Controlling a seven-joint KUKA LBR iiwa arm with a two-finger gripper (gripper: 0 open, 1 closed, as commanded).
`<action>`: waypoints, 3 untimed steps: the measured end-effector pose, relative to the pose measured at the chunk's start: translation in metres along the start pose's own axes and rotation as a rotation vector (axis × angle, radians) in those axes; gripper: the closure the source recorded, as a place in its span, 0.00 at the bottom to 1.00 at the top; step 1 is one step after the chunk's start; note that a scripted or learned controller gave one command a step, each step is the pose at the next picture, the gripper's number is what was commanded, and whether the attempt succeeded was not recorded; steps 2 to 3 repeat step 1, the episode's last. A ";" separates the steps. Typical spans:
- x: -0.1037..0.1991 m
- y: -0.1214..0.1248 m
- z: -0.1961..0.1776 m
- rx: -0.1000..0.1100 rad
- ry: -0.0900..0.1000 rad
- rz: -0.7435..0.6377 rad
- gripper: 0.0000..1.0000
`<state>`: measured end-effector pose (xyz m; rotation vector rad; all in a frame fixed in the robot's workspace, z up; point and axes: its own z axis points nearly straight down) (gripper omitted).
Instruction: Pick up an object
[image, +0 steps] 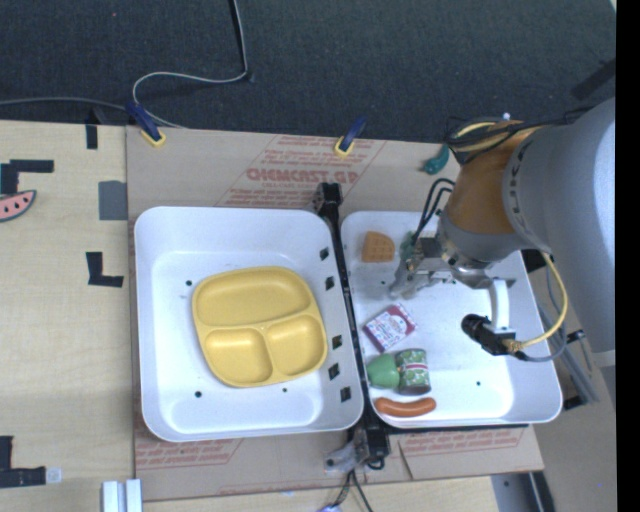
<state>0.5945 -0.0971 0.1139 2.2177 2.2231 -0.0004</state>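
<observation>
My gripper (403, 282) hangs low over the upper left part of the right bin (520, 395), with the grey arm and its orange band behind it to the right. A tan, toast-like piece (377, 246) lies just up and left of the gripper. Just below the gripper lies a pink and white packet (389, 326). Further toward the front are a green round item (383, 371) beside a green can (413, 369), and a red sausage (405, 406) by the front wall. I see nothing held by the gripper.
The left bin (165, 300) holds a yellow divided plate (260, 325). A black divider with clips (338, 300) runs between the bins. Cables and a black connector (485, 335) hang off the arm over the right bin's middle.
</observation>
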 end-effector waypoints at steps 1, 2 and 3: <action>0.000 0.000 0.000 0.000 0.000 0.000 0.00; 0.000 0.000 0.000 0.000 0.000 0.000 0.00; 0.000 0.000 0.000 0.000 0.000 0.000 0.00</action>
